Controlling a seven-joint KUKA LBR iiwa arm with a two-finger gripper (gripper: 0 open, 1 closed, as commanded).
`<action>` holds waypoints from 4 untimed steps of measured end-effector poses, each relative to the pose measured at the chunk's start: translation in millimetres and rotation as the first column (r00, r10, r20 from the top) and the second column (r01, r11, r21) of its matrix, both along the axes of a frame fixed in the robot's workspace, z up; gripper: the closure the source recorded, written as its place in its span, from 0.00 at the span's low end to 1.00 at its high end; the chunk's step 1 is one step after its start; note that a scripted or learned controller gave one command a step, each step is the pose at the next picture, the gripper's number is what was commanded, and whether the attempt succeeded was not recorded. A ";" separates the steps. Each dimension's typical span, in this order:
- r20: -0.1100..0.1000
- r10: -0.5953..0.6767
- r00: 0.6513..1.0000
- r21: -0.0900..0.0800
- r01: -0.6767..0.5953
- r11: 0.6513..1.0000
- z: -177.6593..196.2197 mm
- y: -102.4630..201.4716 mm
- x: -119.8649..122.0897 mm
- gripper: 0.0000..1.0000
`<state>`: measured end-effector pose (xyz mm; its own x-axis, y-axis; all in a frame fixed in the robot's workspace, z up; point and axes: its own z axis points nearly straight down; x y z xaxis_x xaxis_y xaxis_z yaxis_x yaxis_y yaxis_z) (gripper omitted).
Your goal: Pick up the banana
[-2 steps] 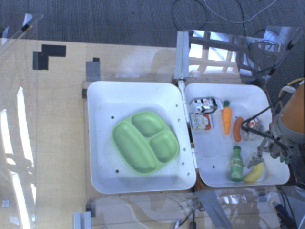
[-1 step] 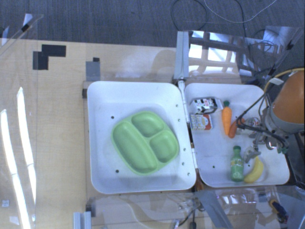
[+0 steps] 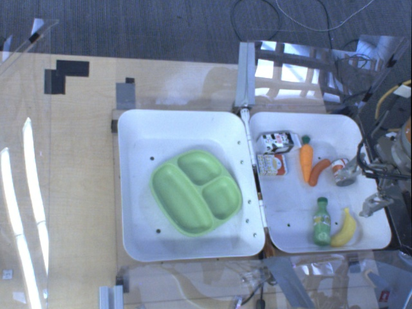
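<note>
Lying banana (image 3: 344,229) just left-below gripper (image 3: 375,204), apart.

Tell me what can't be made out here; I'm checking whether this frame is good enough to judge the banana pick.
- Tool: at the camera view's right edge, small and blurred; whether it is open or shut cannot be read.
- Arm: mostly cut off by the right edge.
- Banana: its left side touches or sits behind the green bottle; which one is unclear.
- Small cartons: print too small to read.
</note>
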<state>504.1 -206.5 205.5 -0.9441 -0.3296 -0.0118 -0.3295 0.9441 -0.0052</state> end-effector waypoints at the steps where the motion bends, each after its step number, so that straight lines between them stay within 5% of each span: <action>1: -0.005 0.078 0.997 0.001 -0.078 0.997 -110.8 1.0 8.4 0.00; 2: -0.001 0.393 0.920 -0.004 -0.393 0.920 -18.3 0.1 -3.0 0.00; 3: -0.006 0.429 0.903 -0.001 -0.429 0.903 -111.1 1.2 16.2 0.00; 4: -0.004 0.598 0.802 -0.004 -0.598 0.802 -60.4 0.6 -7.0 0.00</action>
<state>497.1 -205.9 145.2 -0.5599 -0.8285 -0.0064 -0.8285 0.5599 -0.0080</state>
